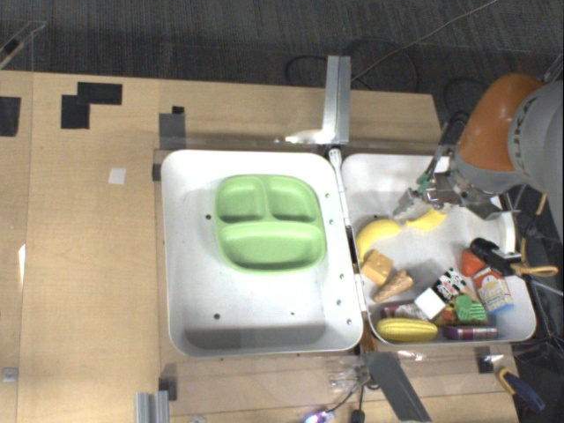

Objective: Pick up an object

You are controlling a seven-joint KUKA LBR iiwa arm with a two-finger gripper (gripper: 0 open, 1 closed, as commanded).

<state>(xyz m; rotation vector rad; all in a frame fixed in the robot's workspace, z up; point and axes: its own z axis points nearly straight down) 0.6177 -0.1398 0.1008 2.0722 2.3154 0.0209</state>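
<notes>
Lying nearest in the right bin (pixel 381 181), against its near wall: one long yellow fruit-shaped item (pixel 405 329), and to its right one slim purple item (pixel 464 331).

Next row out, left to right: one white block (pixel 430 303); one green item (pixel 470 309); one black-and-white patterned piece (pixel 452 283); one red bottle with a white label (pixel 490 287), at the right wall. These items crowd together in the near right corner, and some of them touch.

Left of that cluster: one pale brown wedge (pixel 395 285) and, touching it on its far side, one tan block (pixel 376 265), both close to the left wall.

Further out: one rounded yellow fruit (pixel 377 233), beside the left wall. To its right lies one small yellow piece (pixel 430 221), the thing nearest the hand (pixel 419 203), near the middle of the right bin.

Hand: hangs just above the far side of the small yellow piece. Contact cannot be told, nor whether the hand is spread or pressed together.

Left bin (pixel 189 263): one green divided plate (pixel 269 221), three compartments, lying flat in the far half.

Arm (pixel 538 139): grey with an orange band (pixel 493 135), reaching in from the far right.

Far side: one metal post (pixel 337 100), upright between the bins on the wooden surface (pixel 88 280).
</notes>
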